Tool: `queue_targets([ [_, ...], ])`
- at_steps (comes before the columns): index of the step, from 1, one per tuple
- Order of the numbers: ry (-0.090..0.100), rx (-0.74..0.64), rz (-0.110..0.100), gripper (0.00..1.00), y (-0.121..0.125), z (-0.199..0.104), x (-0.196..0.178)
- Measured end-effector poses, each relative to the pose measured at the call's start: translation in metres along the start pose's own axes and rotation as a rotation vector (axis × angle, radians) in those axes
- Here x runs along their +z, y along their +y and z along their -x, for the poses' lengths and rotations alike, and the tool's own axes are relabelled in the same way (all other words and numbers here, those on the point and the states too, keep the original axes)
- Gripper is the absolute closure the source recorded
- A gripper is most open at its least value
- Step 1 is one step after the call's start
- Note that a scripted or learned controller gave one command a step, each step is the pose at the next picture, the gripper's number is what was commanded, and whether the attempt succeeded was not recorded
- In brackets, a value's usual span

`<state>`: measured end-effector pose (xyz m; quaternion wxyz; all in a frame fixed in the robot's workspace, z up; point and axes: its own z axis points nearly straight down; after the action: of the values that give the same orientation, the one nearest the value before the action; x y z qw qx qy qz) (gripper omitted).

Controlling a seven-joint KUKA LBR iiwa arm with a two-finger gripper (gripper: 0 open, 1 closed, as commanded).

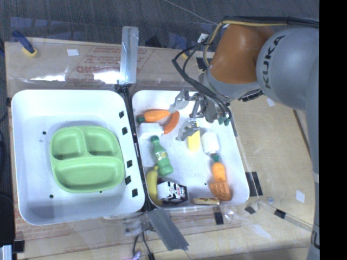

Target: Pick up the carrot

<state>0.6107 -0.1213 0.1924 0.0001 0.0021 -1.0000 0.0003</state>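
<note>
An orange carrot (155, 115) lies along the back of the right bin (238, 161), its green end to the left. A shorter orange-red piece (171, 122) leans against its right tip. A second carrot (218, 170) with a green top lies near the bin's right wall. My gripper (185, 114) hangs over the back of this bin, just right of the first carrot. It stands open, one finger (180, 98) to the rear and the other (189, 129) to the front, with nothing held between them.
The right bin also holds a green bottle (161, 156), a banana (152, 183), a black-and-white carton (173, 192), a yellow block (193, 142), a white piece (210, 142) and an orange waffle-like toy (220, 190). The left bin (21, 145) holds a green divided plate (85, 159).
</note>
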Motion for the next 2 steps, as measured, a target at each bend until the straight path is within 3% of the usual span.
queue_targets([
  [1,0.005,-0.093,0.002,0.00,-0.001,0.045,0.105],
  [2,0.000,-0.028,0.001,0.00,-0.010,0.027,0.100],
])
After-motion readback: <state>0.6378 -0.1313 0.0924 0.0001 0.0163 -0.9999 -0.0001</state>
